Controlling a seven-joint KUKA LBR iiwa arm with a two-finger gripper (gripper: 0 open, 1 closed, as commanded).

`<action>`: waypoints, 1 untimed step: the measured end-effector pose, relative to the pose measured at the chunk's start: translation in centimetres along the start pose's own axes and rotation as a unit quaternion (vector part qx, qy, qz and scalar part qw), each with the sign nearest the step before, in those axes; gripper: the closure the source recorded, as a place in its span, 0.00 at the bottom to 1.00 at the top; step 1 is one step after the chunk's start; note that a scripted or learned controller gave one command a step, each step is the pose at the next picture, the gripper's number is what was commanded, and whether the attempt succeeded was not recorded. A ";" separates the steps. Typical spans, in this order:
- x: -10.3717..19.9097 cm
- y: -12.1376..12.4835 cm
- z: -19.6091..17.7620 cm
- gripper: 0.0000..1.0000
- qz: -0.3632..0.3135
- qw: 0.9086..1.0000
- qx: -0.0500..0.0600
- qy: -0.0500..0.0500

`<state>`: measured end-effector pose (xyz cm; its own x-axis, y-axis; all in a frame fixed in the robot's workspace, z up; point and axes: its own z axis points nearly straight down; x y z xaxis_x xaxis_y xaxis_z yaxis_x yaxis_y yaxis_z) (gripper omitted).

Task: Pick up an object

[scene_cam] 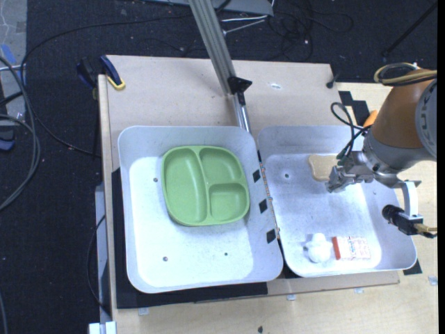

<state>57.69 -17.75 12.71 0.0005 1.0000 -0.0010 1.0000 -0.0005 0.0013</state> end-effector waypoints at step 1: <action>0.9 0.6 -5.0 1.00 -0.002 1.000 -0.002 0.000</action>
<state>58.27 -16.83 17.71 -0.0034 1.0000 -0.0016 1.0000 0.0034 0.0060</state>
